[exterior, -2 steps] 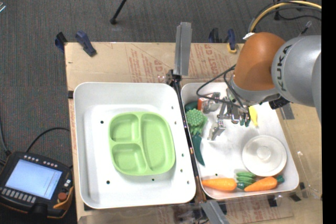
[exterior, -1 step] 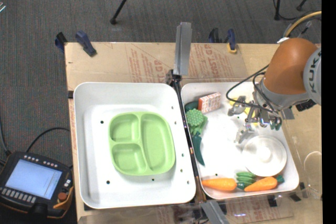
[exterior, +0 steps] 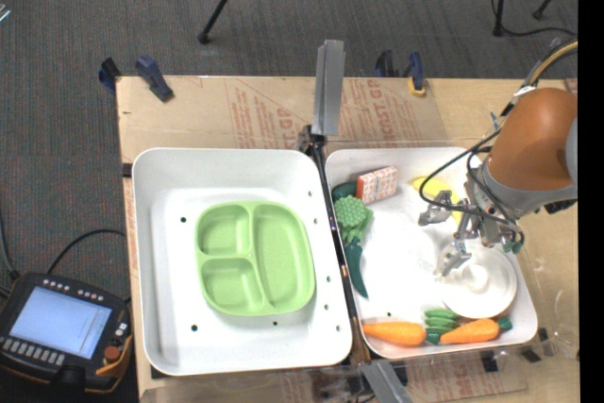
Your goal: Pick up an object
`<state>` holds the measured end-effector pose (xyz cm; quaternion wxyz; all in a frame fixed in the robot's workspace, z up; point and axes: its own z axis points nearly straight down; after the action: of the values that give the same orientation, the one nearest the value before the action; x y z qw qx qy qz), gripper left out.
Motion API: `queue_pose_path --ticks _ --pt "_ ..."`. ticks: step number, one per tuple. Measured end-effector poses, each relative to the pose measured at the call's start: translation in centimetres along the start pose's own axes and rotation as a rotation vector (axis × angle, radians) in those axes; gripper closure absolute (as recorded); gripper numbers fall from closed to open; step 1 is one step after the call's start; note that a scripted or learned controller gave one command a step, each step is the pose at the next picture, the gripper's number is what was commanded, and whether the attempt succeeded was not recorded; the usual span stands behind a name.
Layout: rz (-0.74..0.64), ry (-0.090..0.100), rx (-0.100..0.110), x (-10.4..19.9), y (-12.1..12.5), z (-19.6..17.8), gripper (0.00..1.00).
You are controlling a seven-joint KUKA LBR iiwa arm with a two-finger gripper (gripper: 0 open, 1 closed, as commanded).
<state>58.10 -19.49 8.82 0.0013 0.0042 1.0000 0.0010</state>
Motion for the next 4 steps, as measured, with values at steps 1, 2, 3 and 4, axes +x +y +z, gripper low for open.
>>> queue_pose_path --ticks 1,2,3,4 --pt "0.051 0.000 -0.003 -3.6 8.9 0.1 0.00" --pt "0.006 -0.001 0.003 -4.7 -0.7 -0.1 0.00" --pt "0.090 -0.003 0.001 -6.4 1.4 -0.1 0.00" --pt "0.088 -0.010 0.001 -6.6 1.5 -1.3 1.00"
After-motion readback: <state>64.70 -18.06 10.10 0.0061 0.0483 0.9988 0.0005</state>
